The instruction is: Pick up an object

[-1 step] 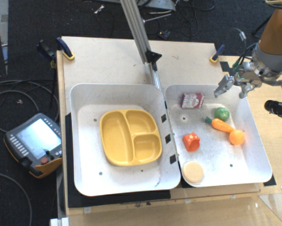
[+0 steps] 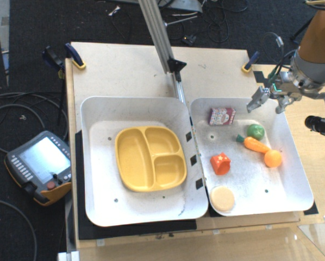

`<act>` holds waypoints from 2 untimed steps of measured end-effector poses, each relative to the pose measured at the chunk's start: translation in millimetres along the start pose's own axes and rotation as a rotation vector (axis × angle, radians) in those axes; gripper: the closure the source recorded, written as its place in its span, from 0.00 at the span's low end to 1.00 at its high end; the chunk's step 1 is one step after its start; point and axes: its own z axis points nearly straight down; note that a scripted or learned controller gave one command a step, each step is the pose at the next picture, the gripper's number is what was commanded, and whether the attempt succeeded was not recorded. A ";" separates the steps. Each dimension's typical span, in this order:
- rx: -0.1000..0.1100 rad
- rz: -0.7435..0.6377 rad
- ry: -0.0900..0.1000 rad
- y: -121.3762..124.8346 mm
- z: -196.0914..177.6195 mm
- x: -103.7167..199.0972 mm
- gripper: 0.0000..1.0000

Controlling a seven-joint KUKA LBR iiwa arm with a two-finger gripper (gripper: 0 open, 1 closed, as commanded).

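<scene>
The pincer (image 2: 269,101) hangs spread open, gripping nothing, over the right bin's (image 2: 293,192) far edge (toys below it): green ball (image 2: 255,130) nearest, carrot (image 2: 255,144) just beyond.

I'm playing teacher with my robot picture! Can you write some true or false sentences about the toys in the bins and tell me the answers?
1. The yellow tray lies in the left bin. True.
2. The gripper is holding the carrot. False: nothing is between its open fingers, and the carrot lies on the floor of the right bin.
3. The pink carton is in the same bin as the red pepper. True.
4. The beige round cookie sits inside the yellow tray. False: it is in the right bin, near the front corner.
5. The orange ball is right at one end of the carrot. True.
</scene>
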 end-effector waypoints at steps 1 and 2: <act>0.004 0.003 0.001 -0.1 43.6 -2.2 0.00; 0.001 0.003 0.000 0.3 105.7 -5.6 0.00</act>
